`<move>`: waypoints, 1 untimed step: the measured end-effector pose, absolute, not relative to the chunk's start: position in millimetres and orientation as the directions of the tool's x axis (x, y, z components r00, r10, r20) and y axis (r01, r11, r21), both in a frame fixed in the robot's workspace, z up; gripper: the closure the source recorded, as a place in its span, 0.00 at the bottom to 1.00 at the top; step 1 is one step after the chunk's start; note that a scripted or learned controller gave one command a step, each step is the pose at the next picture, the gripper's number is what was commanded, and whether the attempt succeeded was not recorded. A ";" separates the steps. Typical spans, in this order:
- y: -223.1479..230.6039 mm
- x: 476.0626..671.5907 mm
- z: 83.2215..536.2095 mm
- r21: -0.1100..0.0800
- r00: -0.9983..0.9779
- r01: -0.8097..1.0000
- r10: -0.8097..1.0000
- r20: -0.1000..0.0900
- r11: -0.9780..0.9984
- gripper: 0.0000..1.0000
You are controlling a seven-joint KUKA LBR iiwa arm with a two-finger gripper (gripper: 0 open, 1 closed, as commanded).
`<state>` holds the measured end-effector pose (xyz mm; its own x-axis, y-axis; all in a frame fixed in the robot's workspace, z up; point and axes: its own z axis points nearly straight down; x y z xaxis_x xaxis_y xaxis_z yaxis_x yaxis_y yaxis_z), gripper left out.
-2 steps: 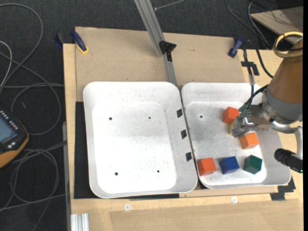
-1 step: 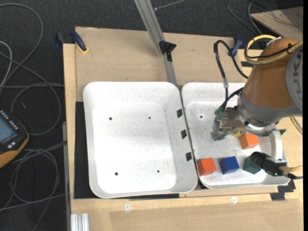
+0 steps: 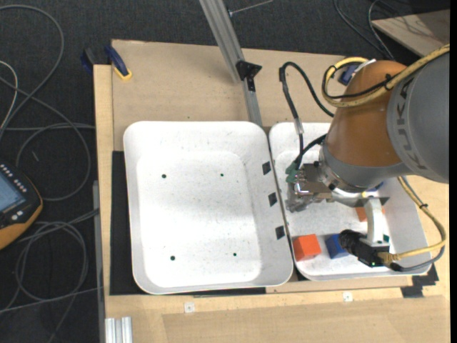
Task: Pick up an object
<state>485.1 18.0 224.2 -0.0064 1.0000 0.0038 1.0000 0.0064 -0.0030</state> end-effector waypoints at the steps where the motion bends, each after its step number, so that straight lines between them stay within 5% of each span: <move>1: 61.4 483.9 232.1 0.001 -0.006 1.000 1.000 0.002 0.006 1.00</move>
